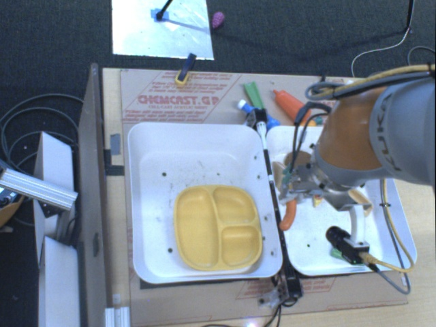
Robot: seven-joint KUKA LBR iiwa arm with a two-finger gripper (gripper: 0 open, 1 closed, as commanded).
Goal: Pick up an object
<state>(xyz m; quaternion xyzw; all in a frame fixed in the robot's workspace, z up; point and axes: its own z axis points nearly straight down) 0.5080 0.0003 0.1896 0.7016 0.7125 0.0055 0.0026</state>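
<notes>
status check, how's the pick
Gripper over right bin. Orange piece beside it at the bin's left wall, grasp unconfirmed. Yellow tray in left bin, out of the way.

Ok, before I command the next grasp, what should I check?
1. Arm over a bin: ok. The arm hangs above the right bin.
2. Target nearby: ok. An orange stick lies in that bin, right beside the gripper.
3. Room around the target: not ok. The stick lies close along the bin's left wall.
4. Gripper free of load: cannot tell. The arm hides it from above.
5. Tray out of the way: ok. The yellow tray lies flat in the left bin, apart from the arm.
</notes>
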